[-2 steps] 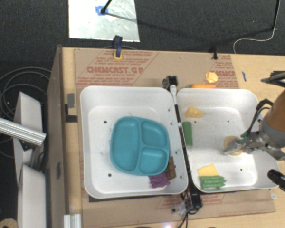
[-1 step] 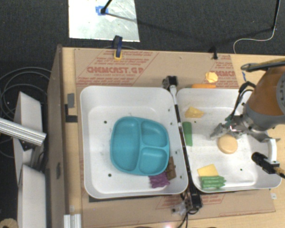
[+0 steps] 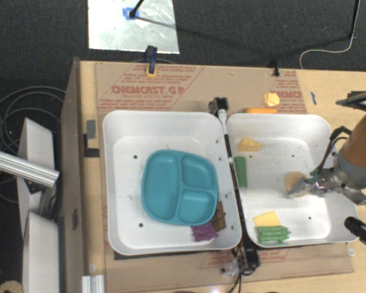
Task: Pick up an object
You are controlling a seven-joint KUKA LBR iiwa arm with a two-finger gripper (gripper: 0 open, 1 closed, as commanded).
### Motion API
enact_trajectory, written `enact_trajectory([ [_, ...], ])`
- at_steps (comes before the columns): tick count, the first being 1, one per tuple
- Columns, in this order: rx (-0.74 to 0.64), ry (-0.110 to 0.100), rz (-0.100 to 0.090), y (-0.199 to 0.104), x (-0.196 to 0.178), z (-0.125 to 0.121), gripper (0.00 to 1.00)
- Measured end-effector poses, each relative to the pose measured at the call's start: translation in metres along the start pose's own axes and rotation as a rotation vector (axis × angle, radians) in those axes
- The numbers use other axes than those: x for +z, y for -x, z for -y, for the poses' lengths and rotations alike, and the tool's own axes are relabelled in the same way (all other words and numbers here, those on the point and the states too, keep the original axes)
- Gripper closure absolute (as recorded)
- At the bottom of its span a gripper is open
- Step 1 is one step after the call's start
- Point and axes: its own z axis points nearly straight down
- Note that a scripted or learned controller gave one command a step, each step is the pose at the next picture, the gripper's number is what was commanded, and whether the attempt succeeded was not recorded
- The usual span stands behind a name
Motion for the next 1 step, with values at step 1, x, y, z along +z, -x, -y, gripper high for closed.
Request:
enact_trajectory([
  [1,-0.013,0.007,0.0,-0.0376,-0.0009,-0.052,0.0],
])
